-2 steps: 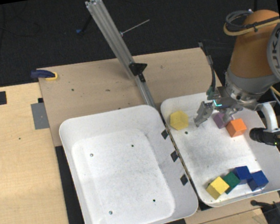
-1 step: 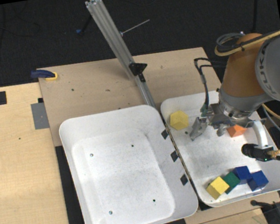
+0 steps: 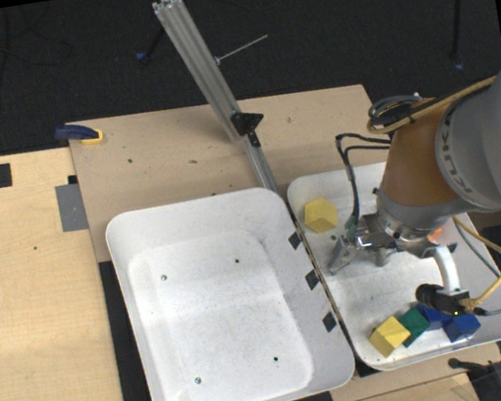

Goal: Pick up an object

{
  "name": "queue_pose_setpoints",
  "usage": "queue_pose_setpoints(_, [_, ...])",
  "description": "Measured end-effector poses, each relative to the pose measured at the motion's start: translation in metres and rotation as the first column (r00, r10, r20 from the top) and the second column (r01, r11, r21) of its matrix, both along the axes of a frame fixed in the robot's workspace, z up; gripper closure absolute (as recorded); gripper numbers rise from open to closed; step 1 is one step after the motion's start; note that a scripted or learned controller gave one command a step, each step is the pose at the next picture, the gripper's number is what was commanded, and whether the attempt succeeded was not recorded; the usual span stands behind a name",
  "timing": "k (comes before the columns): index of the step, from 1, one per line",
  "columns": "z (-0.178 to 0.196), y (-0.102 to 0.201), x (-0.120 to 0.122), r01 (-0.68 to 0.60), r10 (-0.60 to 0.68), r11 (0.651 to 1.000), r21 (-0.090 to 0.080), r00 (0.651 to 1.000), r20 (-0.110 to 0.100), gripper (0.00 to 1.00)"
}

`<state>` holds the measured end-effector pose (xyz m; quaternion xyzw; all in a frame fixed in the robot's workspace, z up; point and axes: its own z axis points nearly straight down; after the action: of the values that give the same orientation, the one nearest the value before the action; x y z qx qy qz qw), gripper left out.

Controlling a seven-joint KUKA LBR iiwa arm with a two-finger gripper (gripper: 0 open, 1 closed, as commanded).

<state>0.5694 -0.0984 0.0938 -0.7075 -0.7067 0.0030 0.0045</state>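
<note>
You see the arm point(image 3: 444, 162) reaching from the right, wrist bent down over the right bin point(image 3: 382, 306). The gripper point(image 3: 358, 245) hangs with fingers apart, clamping nothing, near the yellow block point(image 3: 320, 215).

Look in the right bin point(image 3: 500, 329) and you find the objects. A yellow block point(image 3: 320, 215) sits alone near its far left corner, tilted a little. At the near edge a second yellow block point(image 3: 388, 335) touches a green block point(image 3: 413, 323), with blue blocks point(image 3: 452, 322) just beside the green one, all clustered together along the rim.
</note>
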Motion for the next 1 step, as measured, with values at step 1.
queue_pose_setpoints(1, [-0.0012, -0.0013, 0.0004, 0.009, -0.009, 1.0, -0.001, 1.0, 0.009, 0.0])
